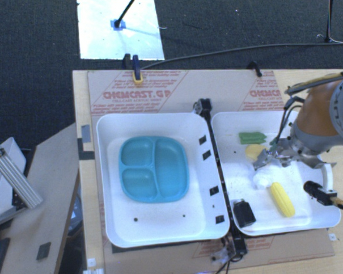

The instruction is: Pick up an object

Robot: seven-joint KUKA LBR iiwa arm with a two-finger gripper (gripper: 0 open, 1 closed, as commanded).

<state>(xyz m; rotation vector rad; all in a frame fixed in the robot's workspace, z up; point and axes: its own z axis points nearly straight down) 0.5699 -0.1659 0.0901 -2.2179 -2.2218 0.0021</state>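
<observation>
Counter [158, 86]: a pale board printed with red lettering is laid over it; two white bins are set on it side by side, touching along a dark middle seam.
Floor [32, 60]: dark carpet is seen beyond the counter, with a pale square sheet [119, 28] lying on it and cables run across.
Clamp [137, 70]: a blue and yellow one is fixed at the board's far edge.
Left bin [116, 227]: a blue divided plate [155, 168] lies flat near its middle.
Right bin [320, 221]: a green block [252, 137] is seen near the far wall, a yellow piece [253, 152] just beside it, a white lump [262, 179] near the middle, a corn cob [282, 199] nearer the front, and a black item [243, 212] at the front left corner.
Arm [324, 118]: it is reached in from the right, over the right bin.
Hand [265, 161]: it is lowered among the yellow piece and the white lump; whether the fingers are apart or together cannot be told, and nothing is seen between them.
</observation>
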